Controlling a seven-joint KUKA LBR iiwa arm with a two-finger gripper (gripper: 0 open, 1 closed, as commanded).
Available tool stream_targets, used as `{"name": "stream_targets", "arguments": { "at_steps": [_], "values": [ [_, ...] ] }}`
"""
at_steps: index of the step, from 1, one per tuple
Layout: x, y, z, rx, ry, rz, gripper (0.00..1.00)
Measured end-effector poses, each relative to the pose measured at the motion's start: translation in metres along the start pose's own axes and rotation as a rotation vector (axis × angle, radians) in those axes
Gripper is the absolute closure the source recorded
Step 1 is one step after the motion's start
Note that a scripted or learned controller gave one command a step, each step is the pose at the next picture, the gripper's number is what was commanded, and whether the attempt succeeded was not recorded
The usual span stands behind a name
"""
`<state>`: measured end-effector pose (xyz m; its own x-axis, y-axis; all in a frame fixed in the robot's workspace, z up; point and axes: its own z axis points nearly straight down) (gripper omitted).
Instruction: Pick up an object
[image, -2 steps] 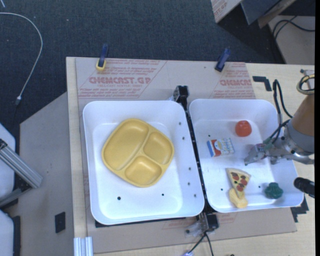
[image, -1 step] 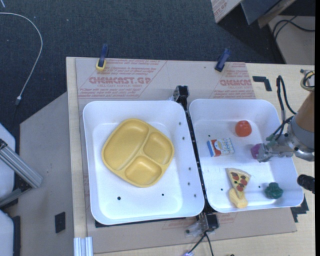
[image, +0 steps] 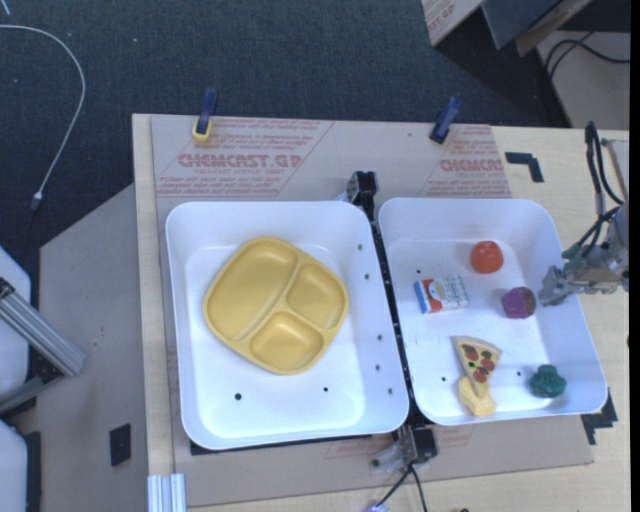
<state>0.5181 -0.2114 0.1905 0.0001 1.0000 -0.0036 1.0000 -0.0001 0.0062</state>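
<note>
Currently gripper (image: 556, 285) sits at right bin (image: 440, 215) edge, just beside purple object (image: 517, 302); grip state: cannot tell. Likely lining up since it's the nearest pick.

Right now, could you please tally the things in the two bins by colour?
Yellow: 2, tray, pizza slice
Red: 1, ball
Purple: 1, lump
Green: 1, lump
Red, white and blue: 1, carton
Total: 6
</note>
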Motion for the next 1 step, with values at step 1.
{"name": "stream_targets", "arguments": {
  "at_steps": [1],
  "values": [
    [-0.0071, 0.0058, -0.0463, 0.0, 0.0, -0.001, 1.0]
  ]
}}
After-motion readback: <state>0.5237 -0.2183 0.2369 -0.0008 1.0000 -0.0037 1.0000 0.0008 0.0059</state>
